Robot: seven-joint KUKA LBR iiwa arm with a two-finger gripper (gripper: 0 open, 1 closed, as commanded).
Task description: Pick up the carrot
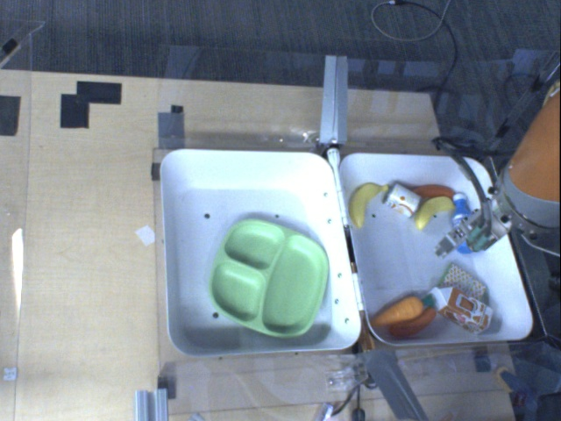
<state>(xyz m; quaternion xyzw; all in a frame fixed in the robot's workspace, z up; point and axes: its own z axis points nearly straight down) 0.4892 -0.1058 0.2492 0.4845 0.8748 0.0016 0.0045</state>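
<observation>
Lying at about six o'clock in the right bin point(522, 323), the carrot point(405, 313) rests on its side against the near wall, likely where it came to rest among loose items, so a grasp would probably need to come from above. It is plump and orange, darker beneath, with a green stub at its three o'clock end, touching a patterned packet point(465, 305). Farther back, at three o'clock, the gripper point(471, 231) hangs over bare bin floor, well apart from the carrot; whether its jaws are apart I cannot tell. At twelve o'clock sit yellow bananas point(366, 202) beside a small can point(402, 199). The left bin point(184, 235) holds a green tray point(270, 277).
</observation>
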